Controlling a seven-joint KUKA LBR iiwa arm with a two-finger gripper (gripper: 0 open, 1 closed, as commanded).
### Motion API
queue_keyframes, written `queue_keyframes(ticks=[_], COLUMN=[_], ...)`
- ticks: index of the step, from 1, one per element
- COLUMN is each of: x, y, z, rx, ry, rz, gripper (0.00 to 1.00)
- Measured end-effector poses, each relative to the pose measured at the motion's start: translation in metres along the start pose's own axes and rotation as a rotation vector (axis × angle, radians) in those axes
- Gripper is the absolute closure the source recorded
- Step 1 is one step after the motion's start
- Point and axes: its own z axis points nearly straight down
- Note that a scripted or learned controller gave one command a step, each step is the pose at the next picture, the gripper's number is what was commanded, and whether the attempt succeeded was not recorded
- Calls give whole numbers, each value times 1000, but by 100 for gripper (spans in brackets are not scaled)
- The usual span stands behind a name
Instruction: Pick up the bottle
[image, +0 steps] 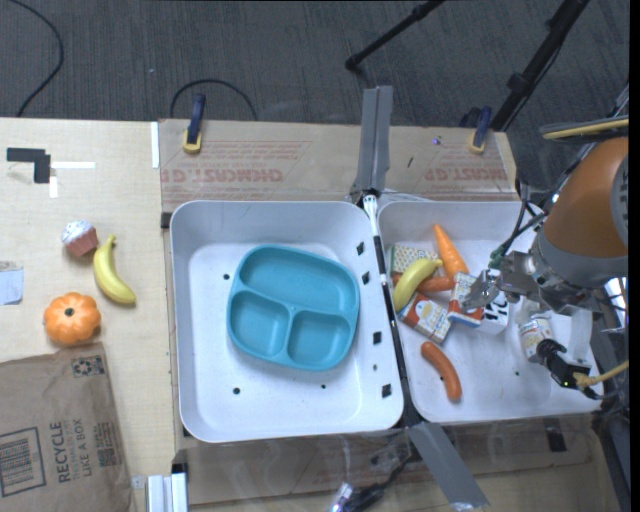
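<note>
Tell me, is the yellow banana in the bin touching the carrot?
Cannot tell. In the camera view the banana lies close beside the carrot in the right bin, but the spot where they meet is too small to judge.

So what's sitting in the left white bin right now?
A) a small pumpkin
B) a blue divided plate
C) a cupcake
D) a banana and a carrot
B: the blue divided plate lies alone in the left bin; the pumpkin and cupcake sit out on the bench, and the carrot is in the right bin.
</note>
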Motion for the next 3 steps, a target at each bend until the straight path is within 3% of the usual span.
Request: queue_keyframes(ticks=[1, 2, 3], x=[37, -69, -31], y=[9, 21, -15], z=[34, 20, 46], rx=[-38, -2, -9], ry=[-4, 3, 1], rz=[348, 331, 327], gripper=[0, 0, 0])
